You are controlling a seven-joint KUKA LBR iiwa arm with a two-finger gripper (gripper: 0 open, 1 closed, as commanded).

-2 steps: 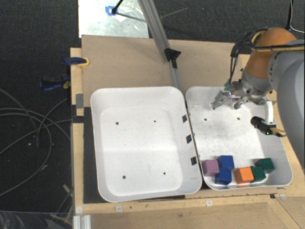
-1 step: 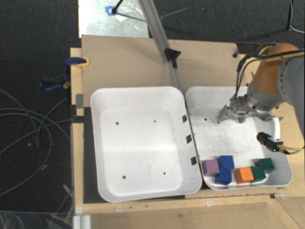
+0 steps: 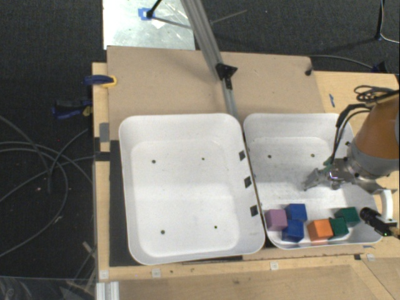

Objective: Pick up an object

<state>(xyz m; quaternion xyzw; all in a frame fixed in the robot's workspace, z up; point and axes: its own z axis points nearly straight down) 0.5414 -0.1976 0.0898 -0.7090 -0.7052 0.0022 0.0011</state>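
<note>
**Arm hovers over right bin, blocks untouched**

A grey robot arm (image 3: 375, 139) with an orange band reaches in from the right over the right-hand bin (image 3: 287, 130) of two shallow white bins on a bench (image 3: 162, 74). Its gripper (image 3: 315, 179) hangs above the middle of that bin, above and apart from a cluster of small blocks gathered along the bin's near wall. From left to right lie a purple block (image 3: 276, 218), two blue blocks (image 3: 295, 221) stacked or pressed close together, an orange block (image 3: 321, 229) and a green block (image 3: 343, 221). The left-hand bin (image 3: 187, 186) holds nothing that can be picked out.

Judged from this view, the pick-up is not yet done: no block sits between the jaws, and every block rests on the bin floor. What remains is to choose one, come down on it, close and lift. The tight huddle against the wall may leave little room for the jaws.

Whether the jaws are spread or pressed together cannot be told; the metal tip is small and blurred. The arm is cut off at the right edge, and its wrist hides part of the bin's right side.
</note>
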